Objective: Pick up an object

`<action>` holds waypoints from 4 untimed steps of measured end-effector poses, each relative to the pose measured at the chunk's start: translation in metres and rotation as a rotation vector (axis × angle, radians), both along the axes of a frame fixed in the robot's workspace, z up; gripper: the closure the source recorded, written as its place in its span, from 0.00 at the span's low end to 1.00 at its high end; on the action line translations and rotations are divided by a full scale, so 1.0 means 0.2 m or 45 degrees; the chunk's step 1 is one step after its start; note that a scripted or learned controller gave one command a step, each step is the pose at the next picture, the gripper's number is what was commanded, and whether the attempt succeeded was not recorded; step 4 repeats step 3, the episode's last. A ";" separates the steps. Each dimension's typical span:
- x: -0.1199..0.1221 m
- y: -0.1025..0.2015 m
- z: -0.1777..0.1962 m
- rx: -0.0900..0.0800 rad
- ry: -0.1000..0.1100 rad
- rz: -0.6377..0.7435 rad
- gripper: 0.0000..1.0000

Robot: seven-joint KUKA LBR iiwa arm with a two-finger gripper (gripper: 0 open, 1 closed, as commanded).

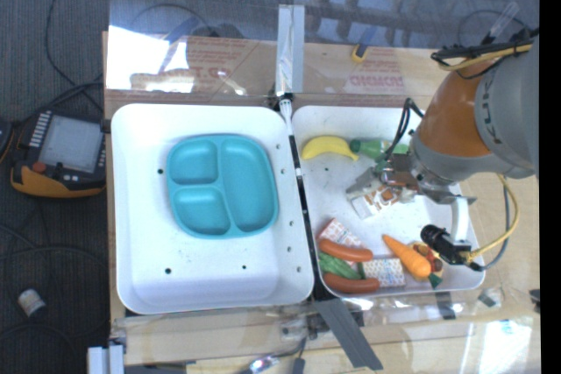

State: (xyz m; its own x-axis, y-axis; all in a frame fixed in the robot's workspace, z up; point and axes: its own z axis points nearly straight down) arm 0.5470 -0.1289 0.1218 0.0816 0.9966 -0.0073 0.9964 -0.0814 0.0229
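The right bin [456, 285] holds several items. A yellow banana [329, 148] lies at its far left, with a green object [370, 147] beside it. My gripper [379, 187] hangs low in the middle of this bin, directly over a small white and red carton [370, 203]. Whether it touches the carton is unclear. Nearer the front lie a red-striped packet [337, 232], two red sausages [344, 250] [349, 283] and an orange carrot [406, 256]. The arm's orange band [456, 114] covers the bin's far right part.
The left bin [140, 267] holds a blue divided tray [222, 186]. A yellow cable and a black fitting [438, 239] hang by the right bin's right wall. Cardboard and clear panels stand behind both bins.
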 end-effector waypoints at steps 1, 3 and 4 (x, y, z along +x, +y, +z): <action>0.19 -0.22 -0.15 0.002 0.018 -0.098 0.00; 0.26 -0.09 0.35 0.011 0.037 0.009 1.00; 0.26 -0.09 0.35 0.011 0.037 0.009 1.00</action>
